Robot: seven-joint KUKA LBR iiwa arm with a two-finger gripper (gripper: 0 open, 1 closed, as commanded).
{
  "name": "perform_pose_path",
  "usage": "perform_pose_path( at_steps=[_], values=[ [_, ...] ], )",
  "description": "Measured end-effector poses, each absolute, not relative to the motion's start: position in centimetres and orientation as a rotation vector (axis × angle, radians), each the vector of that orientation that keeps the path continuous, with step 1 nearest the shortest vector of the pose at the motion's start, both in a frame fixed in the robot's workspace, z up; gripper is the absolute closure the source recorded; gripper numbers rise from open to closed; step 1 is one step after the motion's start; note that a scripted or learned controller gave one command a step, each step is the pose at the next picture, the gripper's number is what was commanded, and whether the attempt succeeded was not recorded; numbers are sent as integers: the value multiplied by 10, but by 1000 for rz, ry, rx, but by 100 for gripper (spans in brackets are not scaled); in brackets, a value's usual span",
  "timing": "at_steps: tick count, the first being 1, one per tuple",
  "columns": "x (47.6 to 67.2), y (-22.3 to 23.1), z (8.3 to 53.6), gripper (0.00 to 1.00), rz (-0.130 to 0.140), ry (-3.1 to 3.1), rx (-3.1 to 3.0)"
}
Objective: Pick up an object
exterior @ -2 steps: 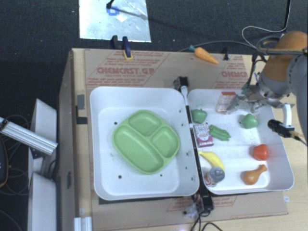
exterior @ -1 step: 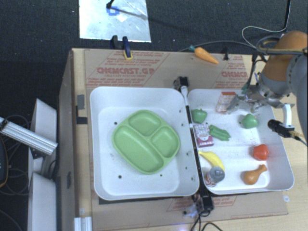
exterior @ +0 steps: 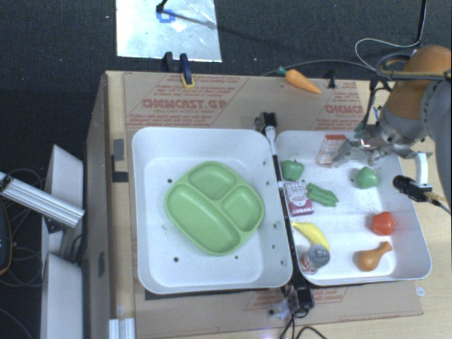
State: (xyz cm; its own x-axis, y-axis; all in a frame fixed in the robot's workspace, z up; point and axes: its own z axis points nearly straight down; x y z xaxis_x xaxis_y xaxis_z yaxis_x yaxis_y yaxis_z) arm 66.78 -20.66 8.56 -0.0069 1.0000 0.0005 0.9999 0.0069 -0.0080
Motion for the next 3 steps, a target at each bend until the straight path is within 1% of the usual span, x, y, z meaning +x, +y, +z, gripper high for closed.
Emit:
perform_pose_path(
  at_steps=[3],
  values=[
    [668, -207, 86, 0, 8, -2225, -2210]
  ],
)
